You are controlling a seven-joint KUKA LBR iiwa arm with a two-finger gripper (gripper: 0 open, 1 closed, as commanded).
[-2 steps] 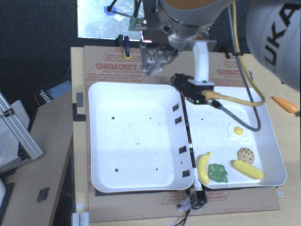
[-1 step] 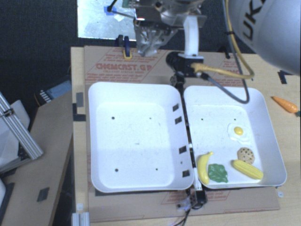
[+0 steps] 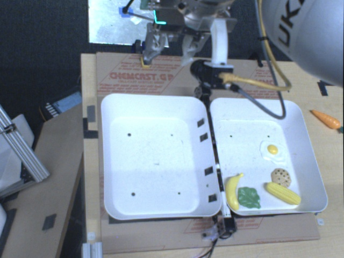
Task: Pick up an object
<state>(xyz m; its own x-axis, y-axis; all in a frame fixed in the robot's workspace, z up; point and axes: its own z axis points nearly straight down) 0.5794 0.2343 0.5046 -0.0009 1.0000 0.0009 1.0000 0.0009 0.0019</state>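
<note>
Above the far edge of the tabletop [image 3: 161, 77], beyond both bins, the tool [image 3: 171, 48] hangs from the grey arm [image 3: 301, 20]; its two fingers [image 3: 151, 46] stand spread apart with nothing between them. A yellow cable [image 3: 269, 52] loops down from the arm toward the far rim of the right bin [image 3: 309, 144].

All the pickable things lie in the right bin, crowded into its near half. A fried egg [image 3: 272, 150] sits close to the right wall, a cookie [image 3: 280, 177] just nearer than it, and a corn cob [image 3: 282, 193] lies slanted beside the near rim. A banana [image 3: 233, 191] runs along the left wall (right next to the divide between the bins), with a green leafy piece [image 3: 249, 198] touching its right side. The far half of that bin's floor is bare white.

The left bin [image 3: 110, 160] shows bare floor from wall to wall. An orange carrot [image 3: 325, 119] lies outside the bins on the tabletop, past the right bin's far right corner.
</note>
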